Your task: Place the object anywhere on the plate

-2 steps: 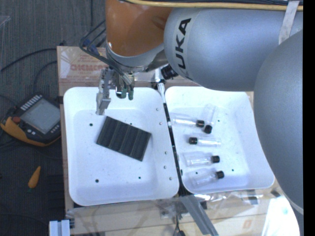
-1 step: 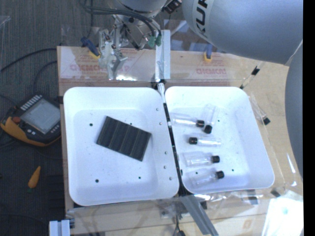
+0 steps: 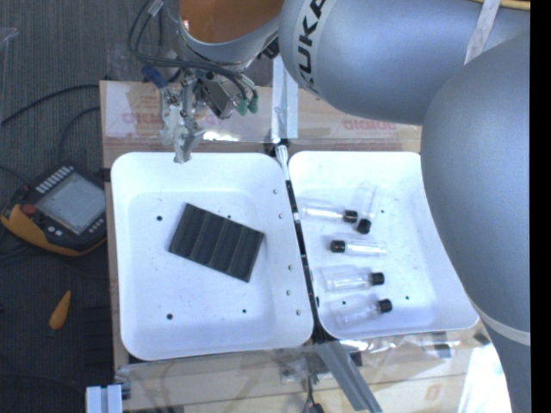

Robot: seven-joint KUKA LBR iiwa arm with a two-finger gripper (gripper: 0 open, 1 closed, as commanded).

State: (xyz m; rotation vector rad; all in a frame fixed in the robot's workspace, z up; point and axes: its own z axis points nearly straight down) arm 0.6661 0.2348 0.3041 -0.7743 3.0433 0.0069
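The big grey KUKA arm with its orange wrist band [image 3: 362,50] sweeps in from the right and crosses over both bins, ending above the far left corner of the counter [image 3: 215,377]. Beneath it lie the two shallow white plastic bins: the left bin [image 3: 138,317] carries the dark grey ribbed rectangular plate [image 3: 216,242], and the right bin [image 3: 430,299] carries a scatter of clear plastic vials with black caps [image 3: 353,279].

The plate lies flat near the middle of its bin, its long axis running at a slant from upper left to lower right. The vials, the likely objects to be moved, lie on their sides, most with their long axes roughly left to right and caps pointing right; the one nearest the divider sits just beside the wall between the bins.

The end effector [image 3: 183,149] hangs at the far rim of the left bin, above the plate and well apart from every vial. From it, the vials lie to the right and toward the near side, across the divider. Whether its fingers are spread or closed I cannot tell; nothing shows between them. As I judge it, the pick has not yet been made, and the coming move calls for a crossing to the right bin.
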